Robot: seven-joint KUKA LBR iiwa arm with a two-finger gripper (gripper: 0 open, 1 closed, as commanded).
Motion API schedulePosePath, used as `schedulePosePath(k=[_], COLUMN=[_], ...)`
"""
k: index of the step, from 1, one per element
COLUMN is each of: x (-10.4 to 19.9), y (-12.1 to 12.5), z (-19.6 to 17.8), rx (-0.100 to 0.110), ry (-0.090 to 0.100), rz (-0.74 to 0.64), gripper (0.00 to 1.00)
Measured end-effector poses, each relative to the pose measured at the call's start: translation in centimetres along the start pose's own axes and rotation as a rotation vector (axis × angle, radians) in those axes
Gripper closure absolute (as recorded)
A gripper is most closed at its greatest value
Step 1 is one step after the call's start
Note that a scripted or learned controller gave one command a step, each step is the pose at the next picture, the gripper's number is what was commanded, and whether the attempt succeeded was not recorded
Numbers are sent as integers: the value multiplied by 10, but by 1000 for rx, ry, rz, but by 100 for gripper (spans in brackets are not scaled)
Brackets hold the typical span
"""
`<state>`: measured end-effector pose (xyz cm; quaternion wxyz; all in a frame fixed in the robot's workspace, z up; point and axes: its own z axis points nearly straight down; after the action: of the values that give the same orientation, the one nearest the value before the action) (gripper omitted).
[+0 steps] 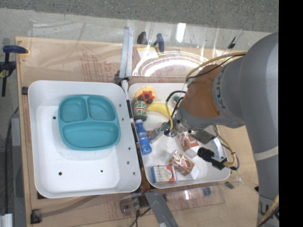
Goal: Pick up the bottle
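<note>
The blue bottle point(143, 138) lies on its side along the left wall of the right bin point(222, 176), its length running from back to front. My gripper point(162, 129) is low in that bin, just right of the bottle's middle and close to it. The bulky grey arm with its orange band point(203, 100) covers the bin's right half. From this angle I see nothing held in the gripper.
A green-labelled can point(139, 109), a banana point(159, 109) and a red-and-yellow toy point(146, 95) sit behind the bottle. Small cartons point(182, 162) point(164, 173) lie at the bin's front. The left bin point(42, 178) holds a teal divided plate point(88, 122).
</note>
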<state>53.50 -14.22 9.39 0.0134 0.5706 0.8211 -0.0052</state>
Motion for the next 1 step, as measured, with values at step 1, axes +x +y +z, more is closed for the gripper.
schedulePosePath(k=[1], x=[-5], y=[26], z=[2], rx=[6], ry=[10], rz=[280], gripper=[0])
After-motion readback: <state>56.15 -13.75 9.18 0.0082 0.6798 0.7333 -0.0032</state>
